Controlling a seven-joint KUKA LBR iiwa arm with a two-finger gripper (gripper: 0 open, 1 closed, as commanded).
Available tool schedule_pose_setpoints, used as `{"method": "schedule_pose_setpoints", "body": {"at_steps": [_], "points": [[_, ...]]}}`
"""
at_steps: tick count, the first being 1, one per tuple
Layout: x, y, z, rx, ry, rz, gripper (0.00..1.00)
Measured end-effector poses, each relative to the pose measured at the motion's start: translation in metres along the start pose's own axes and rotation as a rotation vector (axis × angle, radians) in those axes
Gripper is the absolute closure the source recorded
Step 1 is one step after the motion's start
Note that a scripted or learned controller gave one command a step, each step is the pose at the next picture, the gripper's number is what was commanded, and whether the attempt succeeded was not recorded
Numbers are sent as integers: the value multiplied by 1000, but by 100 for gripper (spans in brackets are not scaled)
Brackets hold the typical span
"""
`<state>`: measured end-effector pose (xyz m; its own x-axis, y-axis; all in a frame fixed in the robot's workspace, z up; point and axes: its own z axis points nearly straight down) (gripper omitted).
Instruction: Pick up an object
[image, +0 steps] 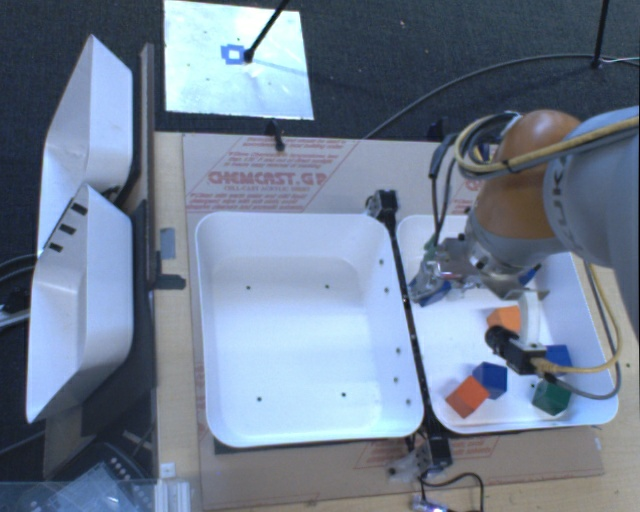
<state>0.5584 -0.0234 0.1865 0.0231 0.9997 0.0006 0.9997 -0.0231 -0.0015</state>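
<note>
The end effector (437, 280) hangs low over the right bin (585, 290), close to its left wall, where the two bins' rims meet. Whether it is parted, closed or gripping anything cannot be told. An orange block (505, 318) lies just to its right, and beyond that a small blue block (558, 354). Below it to the right sit an orange cube (466, 396), a blue cube (490, 379) and a green block (551, 398) near the bin's front rim. To its left, the left bin (300, 330) offers a wide bare floor.
</note>
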Motion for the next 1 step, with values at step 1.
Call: {"method": "schedule_pose_setpoints", "body": {"at_steps": [1], "points": [[69, 26, 0, -3, -1, -29, 100]]}}
